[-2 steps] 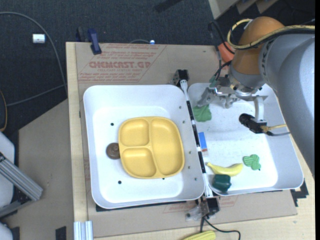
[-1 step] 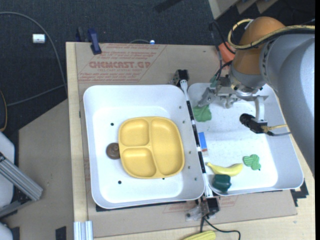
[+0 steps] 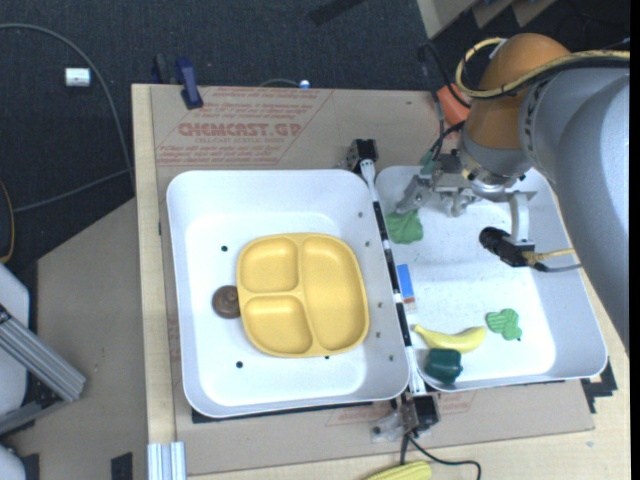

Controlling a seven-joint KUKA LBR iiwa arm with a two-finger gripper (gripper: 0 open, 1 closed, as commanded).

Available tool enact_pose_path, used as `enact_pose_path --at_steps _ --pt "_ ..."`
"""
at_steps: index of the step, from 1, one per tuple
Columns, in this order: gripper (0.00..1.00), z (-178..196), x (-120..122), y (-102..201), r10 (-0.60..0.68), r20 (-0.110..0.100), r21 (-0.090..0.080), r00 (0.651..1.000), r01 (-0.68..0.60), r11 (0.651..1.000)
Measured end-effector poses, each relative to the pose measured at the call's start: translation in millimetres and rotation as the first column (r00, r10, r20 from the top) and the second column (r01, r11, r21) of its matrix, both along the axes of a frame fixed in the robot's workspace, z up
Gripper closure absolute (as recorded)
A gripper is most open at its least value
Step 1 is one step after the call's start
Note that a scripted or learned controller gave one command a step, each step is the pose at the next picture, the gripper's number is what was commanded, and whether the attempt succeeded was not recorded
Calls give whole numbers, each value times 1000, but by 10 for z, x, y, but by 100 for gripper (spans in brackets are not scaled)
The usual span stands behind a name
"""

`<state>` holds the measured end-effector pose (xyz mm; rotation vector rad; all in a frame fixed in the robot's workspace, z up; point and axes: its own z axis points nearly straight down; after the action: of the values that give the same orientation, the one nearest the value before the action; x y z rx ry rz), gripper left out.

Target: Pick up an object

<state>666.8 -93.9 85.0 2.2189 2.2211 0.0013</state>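
Hand (image 3: 428, 190) position: far corner of the right bin (image 3: 560, 363), at roughly 1 o'clock from the middle of the worktop (image 3: 240, 123), reached down from the orange-banded wrist. Its metal fingers hang just above and beside a green leafy object (image 3: 405, 228) lying against the bin's left wall. Whether the fingers are spread or closed cannot be told from this angle, and nothing is seen between them, so no grasp is confirmed.

Candidate objects in the right bin: the green leafy object at 11 o'clock within the bin; a blue block (image 3: 405, 281) against the left wall, near the middle; a yellow banana (image 3: 450, 338) and a dark green piece (image 3: 442, 366) at 7 o'clock, touching or nearly so; a small light-green piece (image 3: 504, 323) at 5 o'clock. The left bin (image 3: 195, 268) holds a yellow divided plate (image 3: 300, 293) with a brown round object (image 3: 226, 301) just beside its 9 o'clock edge.

Likely faults, as a judgement:
- The nearest object sits tight against the dividing wall. A finger may land on the rim or wall and close on nothing.
- The leafy object looks flat and soft; the fingers may slide over it or pinch only an edge, which could slip on lift.
- A descent slightly off line may push the object into the corner rather than straddle it.
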Motion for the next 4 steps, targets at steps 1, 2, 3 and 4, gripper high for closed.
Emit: enact_pose_path --at_steps 1,2,3,4 --pt "0 -2 -82 -8 -1 -4 1 1000 1 1000" --pt "0 -1 1 -16 1 0 1 1000 -1 1000" --pt "0 -7 -706 -299 -3 -4 1 1000 3 1000" --pt "0 -5 -1315 -1030 -4 -4 0 1000 4 1000"
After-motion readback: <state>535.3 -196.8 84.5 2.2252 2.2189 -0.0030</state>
